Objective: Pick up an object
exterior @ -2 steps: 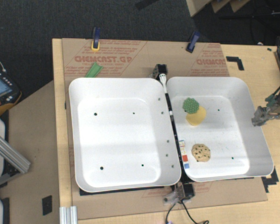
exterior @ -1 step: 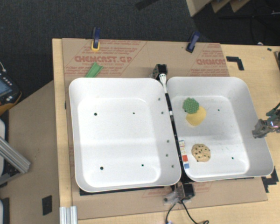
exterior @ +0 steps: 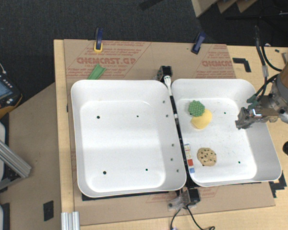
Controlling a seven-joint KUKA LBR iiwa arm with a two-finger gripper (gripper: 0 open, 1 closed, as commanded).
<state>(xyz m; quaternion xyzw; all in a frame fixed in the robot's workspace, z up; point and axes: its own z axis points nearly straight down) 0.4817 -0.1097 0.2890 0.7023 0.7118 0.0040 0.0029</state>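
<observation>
Counter (exterior: 134, 56): brown board under two white bins | right bin (exterior: 259, 143): green bumpy thing (exterior: 197, 108) touching yellow thing (exterior: 202, 120), cookie (exterior: 207, 156) (a bit apart) | end effector (exterior: 243, 120): above right side, opening too blurry to tell | nothing picked up yet

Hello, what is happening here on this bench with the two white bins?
A robot arm reaches in from the right, its tool over the right bin, near the bin's right side. It holds nothing. In that bin lie a green piece touching a yellow piece, and a cookie apart from them.
</observation>
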